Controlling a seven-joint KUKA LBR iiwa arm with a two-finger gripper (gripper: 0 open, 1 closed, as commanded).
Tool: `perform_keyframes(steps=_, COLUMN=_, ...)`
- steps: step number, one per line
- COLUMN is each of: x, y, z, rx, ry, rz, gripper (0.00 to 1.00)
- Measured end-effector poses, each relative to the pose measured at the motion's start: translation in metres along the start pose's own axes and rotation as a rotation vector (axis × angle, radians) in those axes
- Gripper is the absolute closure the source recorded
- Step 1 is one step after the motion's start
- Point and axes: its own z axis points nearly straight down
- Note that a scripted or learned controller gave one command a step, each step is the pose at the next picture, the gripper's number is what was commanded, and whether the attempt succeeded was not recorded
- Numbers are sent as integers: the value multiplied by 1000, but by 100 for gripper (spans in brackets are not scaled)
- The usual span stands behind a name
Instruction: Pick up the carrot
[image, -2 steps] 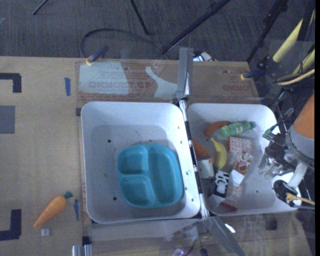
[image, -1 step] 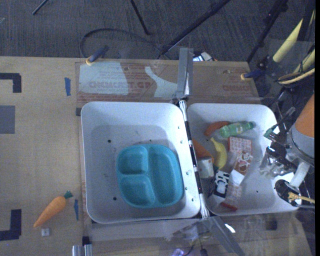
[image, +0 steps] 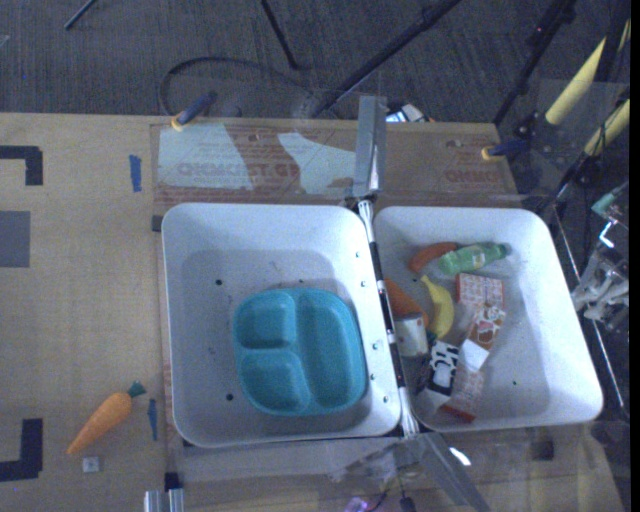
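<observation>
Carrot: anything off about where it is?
Yes. The carrot lies on the bench outside both bins, left of the left bin that holds the blue tray. The other food items are piled in the right bin.

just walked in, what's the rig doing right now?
Nothing is being handled at the moment. The carrot lies on the bench, outside the bins, to the left of the left bin. That bin holds a blue divided plate. The right bin holds a pile of toy food and small boxes. The pick has not yet happened.
</observation>
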Motion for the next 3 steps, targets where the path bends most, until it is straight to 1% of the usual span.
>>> perform_keyframes(steps=1, x=-37, y=38, z=102, rx=3, ry=1, rz=8, gripper=100)
perform_keyframes(steps=2, x=-37, y=38, z=102, rx=3, ry=1, rz=7, gripper=0)
perform_keyframes(steps=3, x=-36, y=38, z=92, rx=2, ry=2, rz=-205, gripper=0)
